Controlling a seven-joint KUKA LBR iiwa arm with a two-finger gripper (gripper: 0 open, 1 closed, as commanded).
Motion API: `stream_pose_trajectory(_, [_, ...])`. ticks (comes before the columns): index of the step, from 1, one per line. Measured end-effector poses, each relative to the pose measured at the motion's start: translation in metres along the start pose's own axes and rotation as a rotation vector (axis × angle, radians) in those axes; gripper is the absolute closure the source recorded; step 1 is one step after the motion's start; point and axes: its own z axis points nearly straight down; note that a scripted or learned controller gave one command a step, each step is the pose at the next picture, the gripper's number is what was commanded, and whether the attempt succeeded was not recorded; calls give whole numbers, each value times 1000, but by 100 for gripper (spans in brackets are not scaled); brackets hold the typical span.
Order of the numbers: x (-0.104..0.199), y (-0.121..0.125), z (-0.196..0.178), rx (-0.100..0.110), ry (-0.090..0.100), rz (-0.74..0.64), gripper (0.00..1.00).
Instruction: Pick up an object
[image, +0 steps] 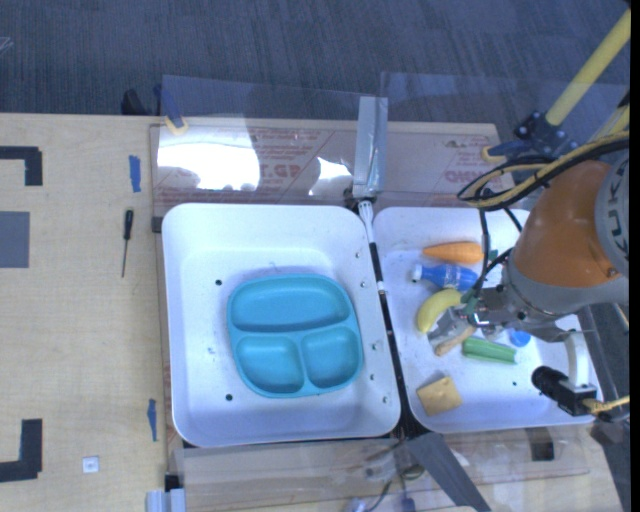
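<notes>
A fixed camera looks down at a slant on a pale wooden bench holding two shallow white bins side by side. The left bin sits in the centre of the frame and contains a light blue divided plate with three compartments, one long section toward the top and two smaller ones below it. The right bin lies toward the right of the frame and holds a loose group of small objects.

The grey arm with its orange band comes in from the right edge and reaches down over the right bin. Its gripper sits low in the middle of that bin, in among the objects. Whether the gripper is parted or closed cannot be told from this angle, and nothing can be seen to be held.

A yellow banana lies just left of the gripper, curving downward. Above it is a blue bottle, and above that an orange carrot lying near the bin's top edge. A green cylinder lies just below and right of the gripper, with a tan stick-like piece beside it toward the left. A small blue cap-like item sits right of the green cylinder. A tan block rests alone in the bin's lower left area, apart from the rest.

A screwdriver lies on the bench in the left of the frame.
</notes>
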Motion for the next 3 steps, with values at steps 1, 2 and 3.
stream_pose_trajectory(1, [-2, 3, -6, -14, -3, 1, 0])
stream_pose_trajectory(2, [-11, 26, 47, -19, -3, 33, 0])
stream_pose_trajectory(3, [-12, 27, 36, -25, -5, 37, 100])
